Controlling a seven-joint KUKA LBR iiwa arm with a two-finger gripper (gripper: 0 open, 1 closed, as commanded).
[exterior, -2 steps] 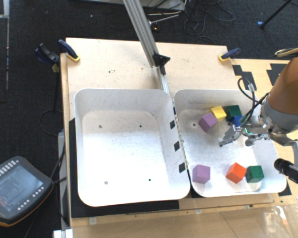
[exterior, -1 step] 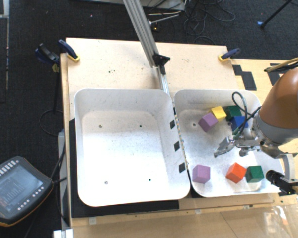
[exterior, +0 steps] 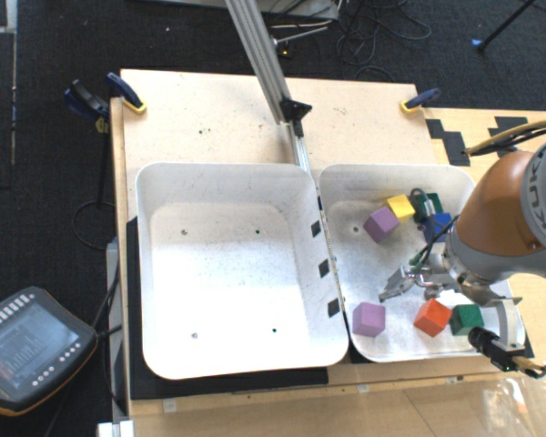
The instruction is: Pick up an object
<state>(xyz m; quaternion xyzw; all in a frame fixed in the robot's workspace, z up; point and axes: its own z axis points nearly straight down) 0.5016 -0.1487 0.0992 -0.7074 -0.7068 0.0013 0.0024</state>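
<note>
the gripper point(exterior: 402, 285) hangs low in the right bin point(exterior: 346, 185), fingers spread and holding nothing, between a purple cube point(exterior: 369, 319) and an orange cube point(exterior: 432, 318). to grasp well, i judge it should centre over one cube, straddle it squarely, then close.

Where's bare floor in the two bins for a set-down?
The left bin shows bare floor wall to wall. In the right bin, bare strips run along the far wall and beside the divider. Crowded: purple block, yellow block, lower purple block, red block, green block, with the pincer between them.
</note>
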